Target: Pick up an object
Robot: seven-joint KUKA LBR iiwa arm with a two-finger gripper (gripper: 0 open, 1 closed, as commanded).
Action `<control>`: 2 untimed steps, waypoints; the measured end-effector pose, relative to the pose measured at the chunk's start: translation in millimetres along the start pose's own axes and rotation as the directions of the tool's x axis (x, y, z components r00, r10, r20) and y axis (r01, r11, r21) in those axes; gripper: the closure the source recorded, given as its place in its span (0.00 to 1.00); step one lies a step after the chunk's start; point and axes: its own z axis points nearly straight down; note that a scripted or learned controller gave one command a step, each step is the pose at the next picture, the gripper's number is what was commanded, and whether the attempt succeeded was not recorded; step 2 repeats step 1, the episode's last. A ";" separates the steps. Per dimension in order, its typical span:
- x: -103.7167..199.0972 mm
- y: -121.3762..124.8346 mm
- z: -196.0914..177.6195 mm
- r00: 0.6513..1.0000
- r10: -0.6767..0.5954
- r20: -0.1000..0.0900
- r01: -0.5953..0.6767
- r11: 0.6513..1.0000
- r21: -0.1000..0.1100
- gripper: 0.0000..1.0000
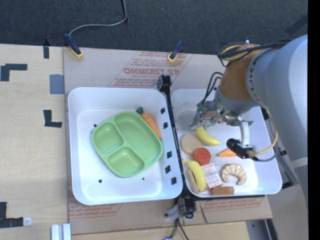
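- The claw point(204, 120) hangs low over the far part of the right bin point(270, 181), just above the far end of a small banana point(206, 136). I cannot tell how it is set, because the wrist hides its tips.
- That banana is the likeliest target, I judge: it lies on its own on the bin floor, so there is room on either side of it.
- Nothing is visibly held, so the pick looks not yet made.
- The other toy food sits crowded toward the near side: a round tan slice point(189, 144), a red tomato point(202, 156), a larger banana point(196, 175), a croissant point(234, 173), a small packet point(210, 174) and an orange carrot piece point(226, 153). Such crowding makes them harder to grip cleanly.
- In the left bin point(82, 184), a green divided plate point(126, 143) rests flat, with a carrot point(150, 124) touching its far right rim.
- Both bins stand side by side on a cardboard sheet point(135, 71) clamped to the table point(30, 149), which keeps them from sliding.
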 end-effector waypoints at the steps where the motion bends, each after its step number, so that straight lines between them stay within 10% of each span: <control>1: 60.3 -29.6 -89.1 1.000 -0.002 -0.004 0.002 1.000 0.002 1.00; 2: 60.3 -29.6 -89.1 1.000 -0.002 -0.004 0.002 1.000 0.002 1.00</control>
